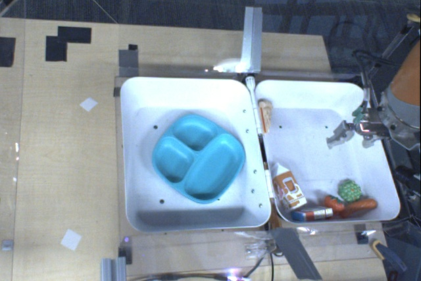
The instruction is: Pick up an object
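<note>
My gripper point(341, 133) hangs over the right bin point(309, 97), reaching in from its right edge. My fingers are spread, holding nothing, well apart from the carrot point(352, 206).

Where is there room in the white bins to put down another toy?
The right white bin has bare floor in its middle and far part, between the gripper and the small tan packet at the divider. Its near edge is crowded: orange-and-white bottle, blue-capped marker, orange carrot, green bumpy ball. The blue divided plate takes most of the left white bin.
</note>
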Controlling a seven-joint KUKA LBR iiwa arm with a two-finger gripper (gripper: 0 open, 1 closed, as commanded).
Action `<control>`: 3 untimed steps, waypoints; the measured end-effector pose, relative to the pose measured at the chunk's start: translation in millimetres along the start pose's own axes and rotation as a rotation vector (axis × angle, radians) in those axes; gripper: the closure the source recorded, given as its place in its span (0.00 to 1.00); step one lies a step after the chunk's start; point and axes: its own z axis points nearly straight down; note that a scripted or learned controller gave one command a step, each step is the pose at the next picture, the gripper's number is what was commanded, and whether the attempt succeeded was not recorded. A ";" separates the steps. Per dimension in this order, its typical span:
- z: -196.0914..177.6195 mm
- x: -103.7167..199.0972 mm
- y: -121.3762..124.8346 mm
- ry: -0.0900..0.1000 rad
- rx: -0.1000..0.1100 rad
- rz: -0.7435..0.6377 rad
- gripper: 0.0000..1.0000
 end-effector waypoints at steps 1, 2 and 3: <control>-15.6 -9.2 -40.3 0.000 0.000 0.065 0.00; 47.3 34.2 -40.5 0.000 0.002 0.191 0.00; -19.1 -12.4 -40.4 -0.001 0.000 0.338 0.00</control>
